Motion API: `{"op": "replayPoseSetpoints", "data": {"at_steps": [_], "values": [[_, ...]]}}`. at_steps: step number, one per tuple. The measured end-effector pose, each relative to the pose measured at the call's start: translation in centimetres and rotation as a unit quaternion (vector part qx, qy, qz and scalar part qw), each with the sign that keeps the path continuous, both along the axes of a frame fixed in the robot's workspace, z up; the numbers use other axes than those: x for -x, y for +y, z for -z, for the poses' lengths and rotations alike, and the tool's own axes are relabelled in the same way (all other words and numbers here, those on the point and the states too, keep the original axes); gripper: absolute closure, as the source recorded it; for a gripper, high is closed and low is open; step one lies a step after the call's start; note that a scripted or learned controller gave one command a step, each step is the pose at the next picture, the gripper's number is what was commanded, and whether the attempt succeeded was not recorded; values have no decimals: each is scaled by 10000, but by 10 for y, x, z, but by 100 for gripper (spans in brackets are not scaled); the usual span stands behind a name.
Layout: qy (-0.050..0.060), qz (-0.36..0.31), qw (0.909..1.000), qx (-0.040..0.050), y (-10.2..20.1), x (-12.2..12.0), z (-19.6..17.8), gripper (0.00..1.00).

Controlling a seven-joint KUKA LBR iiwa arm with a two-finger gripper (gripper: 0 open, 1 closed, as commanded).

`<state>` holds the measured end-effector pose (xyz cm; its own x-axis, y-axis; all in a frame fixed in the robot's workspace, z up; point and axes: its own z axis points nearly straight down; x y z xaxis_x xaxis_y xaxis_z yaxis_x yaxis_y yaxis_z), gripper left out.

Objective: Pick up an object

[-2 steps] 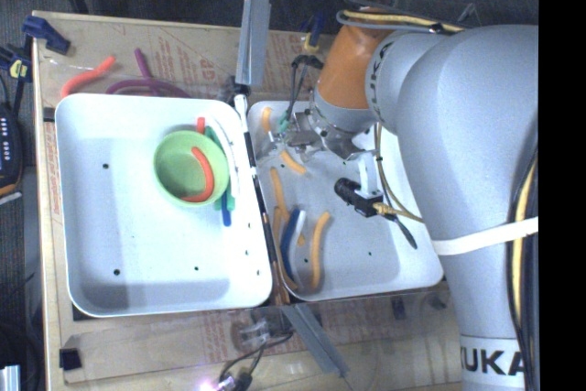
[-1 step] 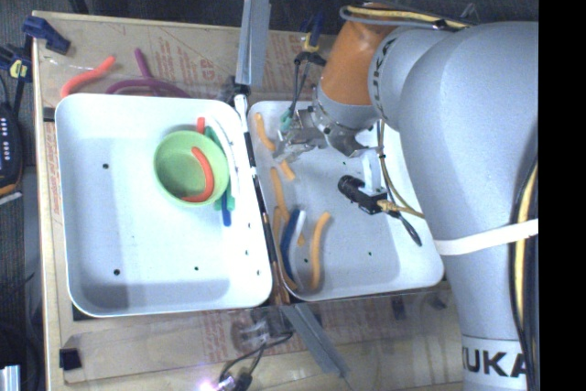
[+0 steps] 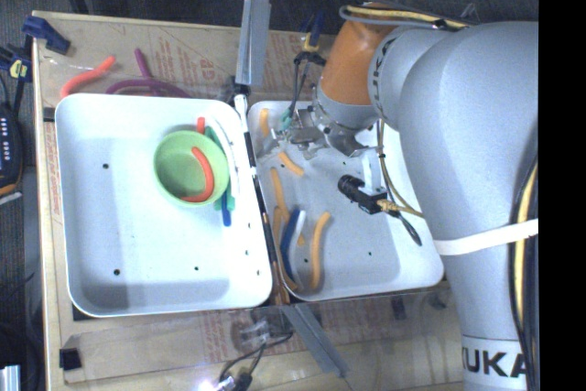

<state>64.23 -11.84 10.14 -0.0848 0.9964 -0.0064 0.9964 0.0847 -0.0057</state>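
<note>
Bulky grey arm (image 3: 458, 151), orange band, white KUKA lettering.

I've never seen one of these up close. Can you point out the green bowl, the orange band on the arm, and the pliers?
green bowl (image 3: 179, 162): camera view, inner floor of the bowl.
orange band (image 3: 350, 59): camera view, middle of the band's curved surface.
pliers (image 3: 320, 247): camera view, one orange handle.

A robotics lab is indicated. A plywood worktop (image 3: 165, 325) is fitted with clamps (image 3: 41, 32) and cables. A KUKA arm (image 3: 467, 151) is mounted beside two white bins (image 3: 92, 288).
</note>
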Motion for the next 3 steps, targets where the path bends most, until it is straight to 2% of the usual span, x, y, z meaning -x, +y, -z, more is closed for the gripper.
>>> {"op": "replayPoseSetpoints", "data": {"at_steps": [1,2,3], "values": [[3,-20,10000,10,0,0,-10,100],[4,-25,10000,14,0,0,-10,0],[-26,-645,9979,-34,-49,25,8,0]]}}
